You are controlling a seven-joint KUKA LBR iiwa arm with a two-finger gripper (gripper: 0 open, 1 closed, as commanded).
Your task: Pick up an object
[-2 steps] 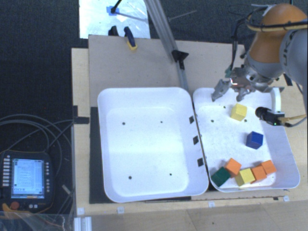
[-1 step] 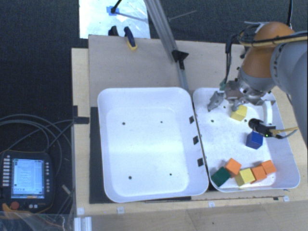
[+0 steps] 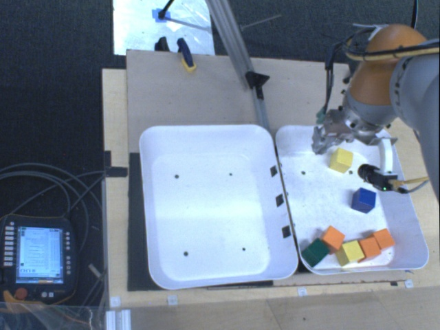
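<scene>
The grey arm [image 3: 412, 81] comes into the camera view from about three o'clock, high on that side, and slants down toward the frame's centre. Its orange band [image 3: 385, 64] sits at roughly two o'clock, rounded and bulging just above the wrist. Below the band the metal wrist narrows to the gripper [image 3: 323, 141], which points down and toward nine o'clock. Dark cables loop around the wrist beside the band.

Both bins are white: the left bin [image 3: 206, 139] carries a few dark dots, the right bin [image 3: 306, 184] faint speckles. Near its far edge lies a yellow cube [image 3: 340, 160]; a blue cube [image 3: 364, 200] sits mid-bin. Along the near edge: a green cube [image 3: 315, 252], seemingly dark, orange cubes [image 3: 333, 238], another yellow block [image 3: 351, 251].
</scene>
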